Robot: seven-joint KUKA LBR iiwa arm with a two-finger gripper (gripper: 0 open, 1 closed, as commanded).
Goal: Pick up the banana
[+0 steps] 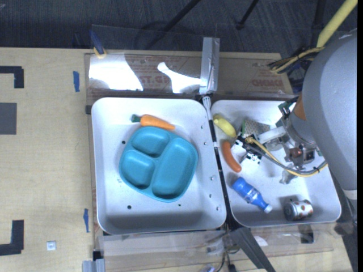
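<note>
Around your target, the right bin is crowded. A red-orange sausage-shaped piece lies just in front of the banana, along the same left wall. A small grey speckled object sits just to the banana's right, on the side facing the gripper; you cannot tell what it is. Nearer the front edge you have a blue bottle lying on its side and a small can, also tipped over, towards the front right corner. The left bin holds a blue divided plate with a carrot resting against its far rim.

Count them: two bins, one banana, one sausage-shaped piece, one grey object, one bottle, one can, one plate, one carrot.

The banana lies in the far left corner of the right bin, close against the wall shared with the left bin, its length running slantwise. The gripper hangs over the right half of that bin, under the bulky grey arm, well apart from the banana and nearer the front. The grey object lies between the two. From this slant you cannot tell whether the jaws are spread or pressed together, and you see nothing held in them
</note>
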